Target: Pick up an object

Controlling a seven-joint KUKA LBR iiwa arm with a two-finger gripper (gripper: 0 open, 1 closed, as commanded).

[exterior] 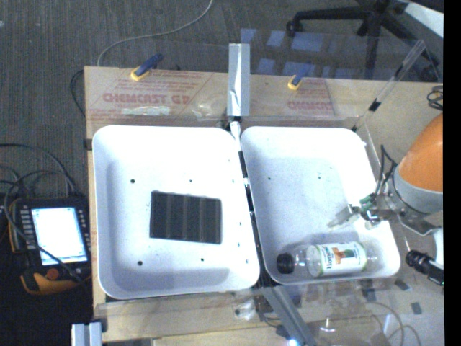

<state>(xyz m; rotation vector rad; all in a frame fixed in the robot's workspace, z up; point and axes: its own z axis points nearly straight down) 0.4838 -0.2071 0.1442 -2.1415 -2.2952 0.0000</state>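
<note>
the bottle (328,258) lies on its side along the near wall of the right bin (302,157), dark cap pointing left — a low, rollable target. my hand (360,213) hovers just above it at the bin's right edge; i cannot tell its grip state. the left bin (115,157) carries a dark flat panel (185,217).
</note>
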